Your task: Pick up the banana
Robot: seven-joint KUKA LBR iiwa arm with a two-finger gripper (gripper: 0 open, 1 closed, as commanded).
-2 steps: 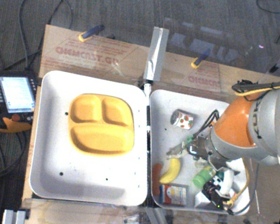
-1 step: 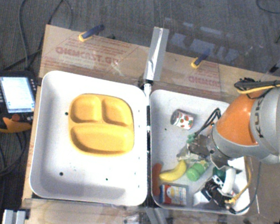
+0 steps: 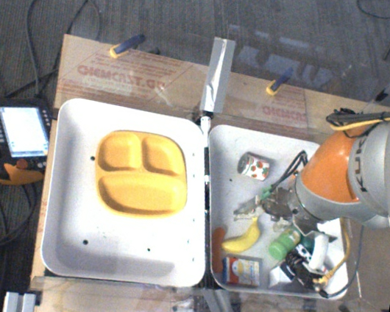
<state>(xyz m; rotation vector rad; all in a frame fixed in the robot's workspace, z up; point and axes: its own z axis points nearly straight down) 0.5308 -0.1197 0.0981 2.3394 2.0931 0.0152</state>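
Banana [image 3: 242, 238] sits in the right bin [image 3: 212, 192], near-left part, curved, tips pointing far-right and near-left. Probably light, stiff enough, smooth skin, likely a bit slippery; best pinched across the fat middle, not the tapered ends. Crowded though: small box [image 3: 242, 270] just near of it, green bottle [image 3: 284, 243] to its right, orange strip [image 3: 217, 241] at its left. Gripper [image 3: 267, 204] hovers just far of it, metal fingers spread slightly, pinching nothing. Yellow tray [image 3: 143, 172] sits over in the left bin [image 3: 62, 188].
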